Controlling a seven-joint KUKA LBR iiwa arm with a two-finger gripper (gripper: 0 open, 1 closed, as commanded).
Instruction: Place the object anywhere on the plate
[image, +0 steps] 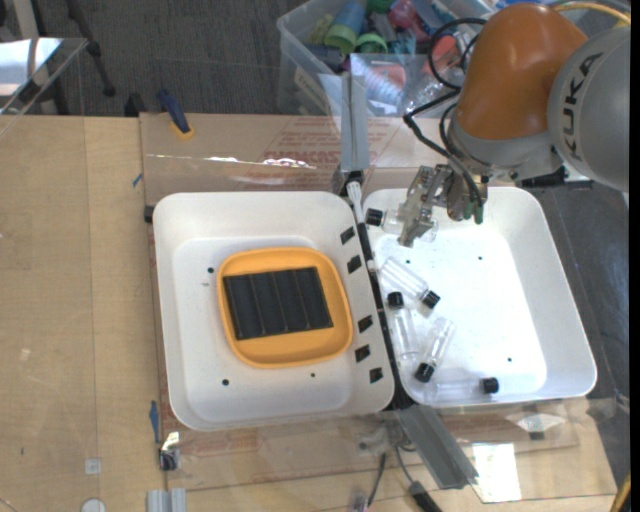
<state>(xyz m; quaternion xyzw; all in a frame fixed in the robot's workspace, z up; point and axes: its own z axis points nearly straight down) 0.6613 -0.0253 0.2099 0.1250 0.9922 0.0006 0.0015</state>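
The claw (418, 215) hovers over the right bin (540, 290), pinching what looks like a clear black-capped vial (412, 222). The orange plate (287, 306) in the left bin (190, 300) awaits; carry and drop remain.

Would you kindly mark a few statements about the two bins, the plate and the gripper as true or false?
1. The orange plate lies in the left bin. True.
2. Clear vials with black caps lie on the plate. False: they lie in the right bin.
3. The gripper hangs over the right bin's far left part. True.
4. The plate has a plain white centre. False: its centre is dark and ribbed.
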